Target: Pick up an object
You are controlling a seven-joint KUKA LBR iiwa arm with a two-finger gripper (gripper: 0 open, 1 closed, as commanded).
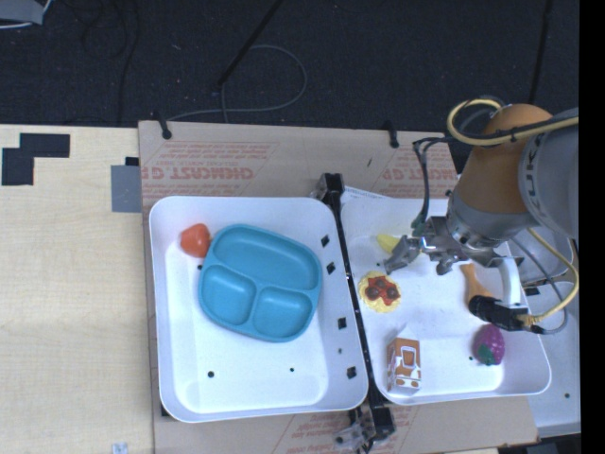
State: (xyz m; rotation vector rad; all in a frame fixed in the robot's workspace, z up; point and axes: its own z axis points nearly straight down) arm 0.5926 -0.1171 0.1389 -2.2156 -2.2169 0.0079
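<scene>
My gripper point(423, 259) hangs over the right bin point(529, 378), near its back middle, open with nothing between its fingers. One finger point(404, 253) points toward a small yellow piece point(387, 242) just to its left. A round yellow toy with red topping point(380, 292) lies below and left of the gripper. A white and orange carton point(405, 364) stands near the bin's front edge. A magenta fruit with a green tip point(489, 344) lies at the front right. An orange piece point(470, 280) sits right of the gripper, partly hidden by the wrist.
The left bin point(175, 367) holds a blue divided plate point(259, 282) and a red-orange ball point(195, 240) at its back left corner. A black divider point(345, 291) runs between the bins. Bare white floor lies in the right bin's centre.
</scene>
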